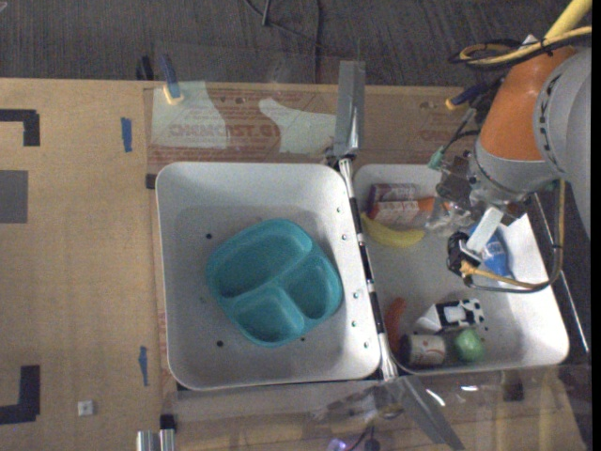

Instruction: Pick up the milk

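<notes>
Cow-print milk carton (457, 314) on side, right bin, nr front.

Light wood bench (75, 280) carrying two shallow white bins – left bin (178, 205) around 9 o'clock, right bin (554, 336) at 3 o'clock, touching. Blue tape bits (126, 134) at 10 o'clock.

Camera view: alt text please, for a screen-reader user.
Grey arm with orange band reaches over the right bin, which holds a cow-patterned milk carton, banana and green ball; the left bin holds a teal divided tray.
</notes>
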Motion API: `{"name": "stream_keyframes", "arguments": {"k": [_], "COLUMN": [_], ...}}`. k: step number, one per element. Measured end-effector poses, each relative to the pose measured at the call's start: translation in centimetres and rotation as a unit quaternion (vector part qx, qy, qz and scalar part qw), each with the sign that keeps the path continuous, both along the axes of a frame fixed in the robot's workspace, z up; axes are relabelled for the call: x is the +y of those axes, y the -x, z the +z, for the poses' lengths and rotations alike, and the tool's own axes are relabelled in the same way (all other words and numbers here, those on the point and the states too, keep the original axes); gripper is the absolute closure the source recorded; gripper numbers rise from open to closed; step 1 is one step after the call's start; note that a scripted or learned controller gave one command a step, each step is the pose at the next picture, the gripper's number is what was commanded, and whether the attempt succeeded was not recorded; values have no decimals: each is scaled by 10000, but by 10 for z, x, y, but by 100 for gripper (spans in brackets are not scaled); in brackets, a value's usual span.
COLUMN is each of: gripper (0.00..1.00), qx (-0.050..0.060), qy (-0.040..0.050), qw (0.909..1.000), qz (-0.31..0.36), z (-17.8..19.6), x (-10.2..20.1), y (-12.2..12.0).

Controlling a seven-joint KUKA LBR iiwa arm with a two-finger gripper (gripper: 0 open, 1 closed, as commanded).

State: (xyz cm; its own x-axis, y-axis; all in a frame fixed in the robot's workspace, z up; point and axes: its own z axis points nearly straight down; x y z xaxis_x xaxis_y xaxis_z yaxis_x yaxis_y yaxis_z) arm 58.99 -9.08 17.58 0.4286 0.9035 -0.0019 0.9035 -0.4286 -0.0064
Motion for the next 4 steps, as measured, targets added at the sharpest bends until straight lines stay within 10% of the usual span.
{"name": "stream_keyframes", "arguments": {"k": [1,2,3,4], "gripper": [100,100,100,0], "qx": [-17,-2,-13,-9], "qy": [12,4,16,15], "qw": [9974,9977,9829,9830], "qz": [-717,-679,-1844,-1837], "z": [78,59,74,74], "x": [27,-41,-16,-15], "y": [-38,29,5,5]}}
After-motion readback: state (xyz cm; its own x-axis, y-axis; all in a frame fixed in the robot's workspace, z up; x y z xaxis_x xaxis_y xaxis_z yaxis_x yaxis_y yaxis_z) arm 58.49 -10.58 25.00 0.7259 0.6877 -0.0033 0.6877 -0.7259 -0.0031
